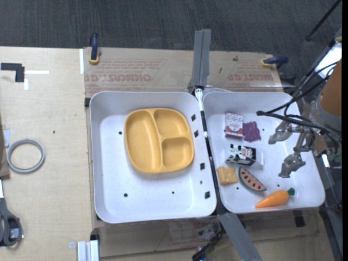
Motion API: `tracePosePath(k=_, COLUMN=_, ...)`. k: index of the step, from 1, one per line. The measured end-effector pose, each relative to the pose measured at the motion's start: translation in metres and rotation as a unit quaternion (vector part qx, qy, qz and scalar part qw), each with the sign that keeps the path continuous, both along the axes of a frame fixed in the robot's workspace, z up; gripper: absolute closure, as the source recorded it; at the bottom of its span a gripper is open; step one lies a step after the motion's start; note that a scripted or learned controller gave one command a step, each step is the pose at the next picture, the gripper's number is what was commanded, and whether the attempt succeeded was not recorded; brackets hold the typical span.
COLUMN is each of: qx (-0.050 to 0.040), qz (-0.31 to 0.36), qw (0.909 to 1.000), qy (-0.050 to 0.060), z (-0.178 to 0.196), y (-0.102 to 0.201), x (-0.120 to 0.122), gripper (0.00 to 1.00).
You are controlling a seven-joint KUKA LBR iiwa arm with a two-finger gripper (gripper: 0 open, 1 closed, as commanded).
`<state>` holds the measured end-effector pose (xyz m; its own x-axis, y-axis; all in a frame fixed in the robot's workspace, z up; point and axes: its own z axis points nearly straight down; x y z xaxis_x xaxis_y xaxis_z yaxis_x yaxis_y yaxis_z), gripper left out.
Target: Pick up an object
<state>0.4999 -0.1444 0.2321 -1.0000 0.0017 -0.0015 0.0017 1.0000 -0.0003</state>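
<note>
In the right bin (304, 203) lie several small toys: a pink and white carton (234, 125), a purple piece (251, 130), a black and white cow figure (241, 155), a tan wedge (227, 175), a watermelon slice (252, 179) and an orange carrot (273, 198). My gripper (286, 148) hangs over the right side of this bin, open, with nothing between its fingers. It is to the right of the cow figure and above the carrot in the picture. Bare white bin floor lies beneath it.
The left bin (109, 200) holds a yellow divided plate (159, 140). A grey divider (202, 58) runs between the bins. On the wooden bench to the left lie a grey tape ring (24, 155) and scissors (8, 230). Cables (304, 91) trail at the right.
</note>
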Motion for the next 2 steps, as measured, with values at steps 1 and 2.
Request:
tracePosePath(k=1, qx=0.0001, qz=-0.127, qw=0.9918, qy=0.001, z=-0.107, y=0.025, x=0.051, gripper=0.00)
tracePosePath(k=2, qx=0.0000, qz=-0.367, qw=0.9303, qy=0.001, z=-0.141, y=-0.001, x=-0.013, gripper=0.00)
